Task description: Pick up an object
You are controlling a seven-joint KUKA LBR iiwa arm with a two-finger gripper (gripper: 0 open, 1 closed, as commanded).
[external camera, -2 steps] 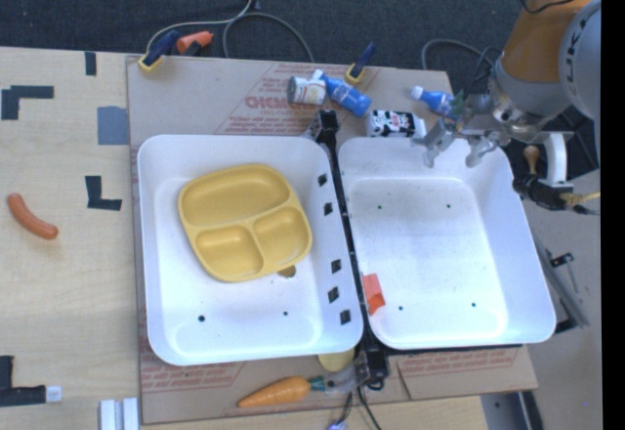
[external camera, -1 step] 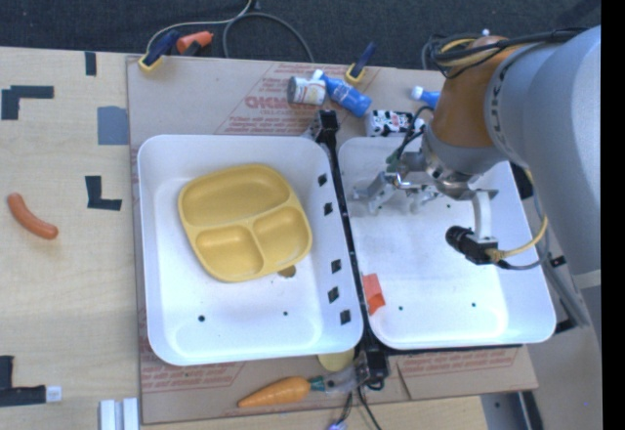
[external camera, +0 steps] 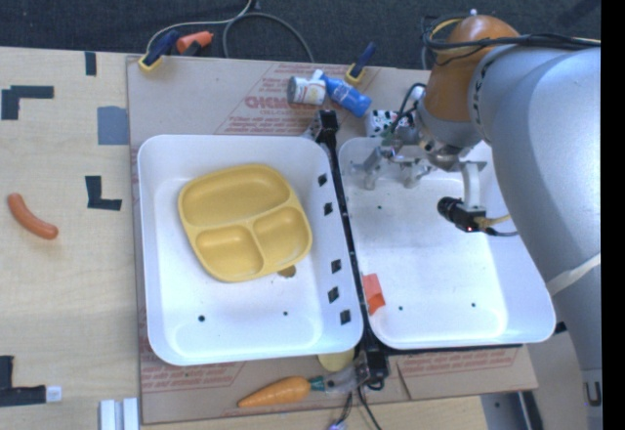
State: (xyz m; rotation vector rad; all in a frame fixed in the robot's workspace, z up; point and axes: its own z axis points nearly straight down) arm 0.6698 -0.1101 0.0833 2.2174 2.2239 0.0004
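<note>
Gripper [external camera: 393, 164] over right bin [external camera: 439, 321]; yellow plate [external camera: 244, 220] in left bin [external camera: 166, 321].

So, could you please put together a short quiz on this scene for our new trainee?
1. True or false: the yellow plate lies in the right bin.
2. Which lies on the bench's far left? A) carrot B) sausage C) bottle
3. Fill in: the tool hangs over the far part of the ____ bin.

Key
1. False: it lies in the left bin.
2. B: the sausage. The carrot lies in front of the bins, the bottle behind them.
3. right
</note>
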